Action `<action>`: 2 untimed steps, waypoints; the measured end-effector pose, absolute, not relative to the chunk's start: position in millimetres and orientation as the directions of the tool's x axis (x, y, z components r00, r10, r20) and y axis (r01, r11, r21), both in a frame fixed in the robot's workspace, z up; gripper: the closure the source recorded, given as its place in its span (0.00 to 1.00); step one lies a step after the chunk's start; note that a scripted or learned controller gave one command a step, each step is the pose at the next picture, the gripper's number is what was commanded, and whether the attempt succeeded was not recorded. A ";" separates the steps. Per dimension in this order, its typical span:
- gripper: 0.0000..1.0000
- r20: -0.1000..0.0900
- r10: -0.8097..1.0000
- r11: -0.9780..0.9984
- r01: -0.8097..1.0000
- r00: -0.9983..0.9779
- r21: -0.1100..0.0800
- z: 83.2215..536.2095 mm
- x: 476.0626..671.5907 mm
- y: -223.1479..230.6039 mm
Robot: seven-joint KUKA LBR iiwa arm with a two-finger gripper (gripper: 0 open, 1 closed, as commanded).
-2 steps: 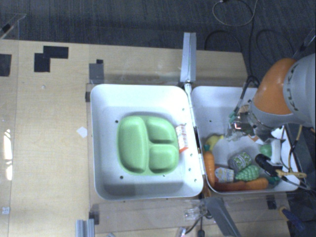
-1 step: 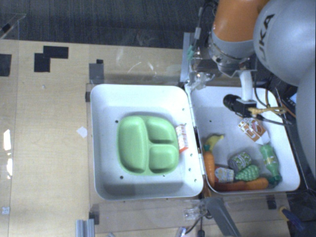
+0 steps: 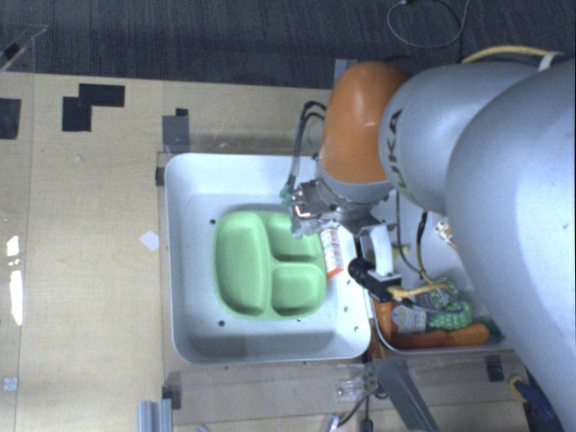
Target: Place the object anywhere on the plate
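One gripper [image 3: 304, 212] hangs over the green plate's [image 3: 243, 264] two o'clock corner; whether it grips anything I cannot tell. At its four o'clock, the right bin [image 3: 396, 342] holds a carrot [image 3: 450, 337] and other objects.

The plate [image 3: 268, 266] lies open from the bin's [image 3: 184, 268] left edge; the arm [image 3: 423, 142] blocks its right edge.

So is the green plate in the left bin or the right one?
In the left bin. The green plate lies flat on that bin's floor, white rim around it, with the end effector above its upper right corner.
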State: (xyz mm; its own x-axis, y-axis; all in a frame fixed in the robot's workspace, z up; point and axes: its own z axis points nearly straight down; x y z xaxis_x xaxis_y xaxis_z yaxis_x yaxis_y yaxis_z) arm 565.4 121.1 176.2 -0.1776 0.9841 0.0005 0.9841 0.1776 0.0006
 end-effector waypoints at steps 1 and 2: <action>1.00 0.001 0.984 0.179 0.984 -0.179 0.004 186.7 567.0 121.4; 1.00 0.001 0.979 0.203 0.979 -0.203 0.002 155.6 600.5 164.1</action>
State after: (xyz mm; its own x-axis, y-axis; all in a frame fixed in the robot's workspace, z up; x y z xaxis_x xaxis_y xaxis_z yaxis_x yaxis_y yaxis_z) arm 600.5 164.1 155.6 -0.2028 0.9792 0.0006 0.9792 0.2028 0.0018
